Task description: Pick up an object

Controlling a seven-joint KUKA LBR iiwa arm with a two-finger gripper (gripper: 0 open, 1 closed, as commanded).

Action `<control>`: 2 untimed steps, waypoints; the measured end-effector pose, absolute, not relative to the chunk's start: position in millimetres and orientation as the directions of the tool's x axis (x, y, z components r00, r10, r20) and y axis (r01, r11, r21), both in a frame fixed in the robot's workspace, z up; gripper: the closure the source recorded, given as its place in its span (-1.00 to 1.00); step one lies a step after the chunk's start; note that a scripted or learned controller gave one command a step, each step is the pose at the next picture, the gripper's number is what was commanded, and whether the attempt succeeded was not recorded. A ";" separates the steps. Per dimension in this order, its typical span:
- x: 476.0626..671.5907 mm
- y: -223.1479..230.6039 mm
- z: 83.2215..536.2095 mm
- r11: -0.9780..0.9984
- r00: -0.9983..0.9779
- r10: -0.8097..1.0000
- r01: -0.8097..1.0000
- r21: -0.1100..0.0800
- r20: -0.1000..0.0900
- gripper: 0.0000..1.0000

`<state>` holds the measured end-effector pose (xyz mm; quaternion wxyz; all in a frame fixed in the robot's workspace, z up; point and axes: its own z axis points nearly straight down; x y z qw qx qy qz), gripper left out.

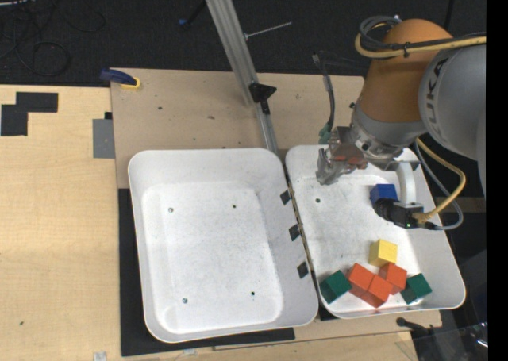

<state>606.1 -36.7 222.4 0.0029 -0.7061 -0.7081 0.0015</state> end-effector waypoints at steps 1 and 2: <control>590.9 20.3 231.6 0.005 -0.005 1.000 1.000 -0.005 0.003 1.00; 566.8 78.6 232.8 0.004 -0.004 1.000 1.000 -0.006 0.003 1.00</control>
